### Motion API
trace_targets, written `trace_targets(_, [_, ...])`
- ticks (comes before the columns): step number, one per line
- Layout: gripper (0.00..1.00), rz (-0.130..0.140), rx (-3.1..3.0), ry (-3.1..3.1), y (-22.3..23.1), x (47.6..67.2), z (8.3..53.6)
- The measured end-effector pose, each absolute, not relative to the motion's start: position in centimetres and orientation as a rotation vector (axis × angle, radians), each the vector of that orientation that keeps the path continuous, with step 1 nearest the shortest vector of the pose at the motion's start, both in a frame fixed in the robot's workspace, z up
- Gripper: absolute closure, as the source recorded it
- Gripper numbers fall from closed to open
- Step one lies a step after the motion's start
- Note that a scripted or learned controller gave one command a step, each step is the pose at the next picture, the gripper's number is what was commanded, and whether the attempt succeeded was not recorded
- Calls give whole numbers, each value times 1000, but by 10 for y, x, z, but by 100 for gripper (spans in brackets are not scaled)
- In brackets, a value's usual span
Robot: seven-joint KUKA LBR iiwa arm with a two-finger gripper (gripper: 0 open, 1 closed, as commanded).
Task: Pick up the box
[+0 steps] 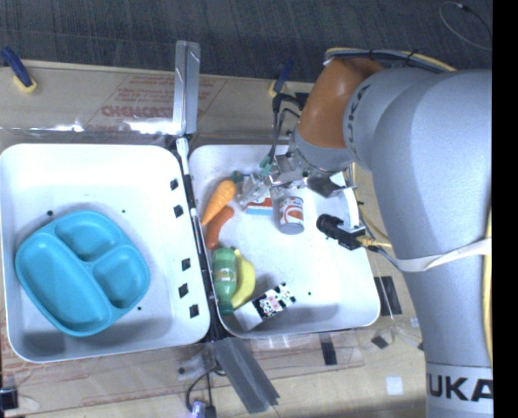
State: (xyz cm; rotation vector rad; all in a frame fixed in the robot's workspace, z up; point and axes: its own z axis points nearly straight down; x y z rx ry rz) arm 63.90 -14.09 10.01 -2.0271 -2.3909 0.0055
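Seemingly, the small black-and-white patterned box (pixel 274 302) is seen well toward the right bin's near edge from the end effector (pixel 263 181), whose open/clenched state can't be told, approx. beyond the can.

dark grey carpet floor (pixel 111 7) runs behind the claw (pixel 272 174). wooden bench top (pixel 232 90) with red printed lettering sits under it, a clear plastic sheet (pixel 84 120) taped off to its left. even overhead light, soft shadows.
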Motion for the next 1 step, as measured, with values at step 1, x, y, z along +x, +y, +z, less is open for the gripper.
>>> trace_targets(1, [100,2,-1668,-2659,-100,618,171])
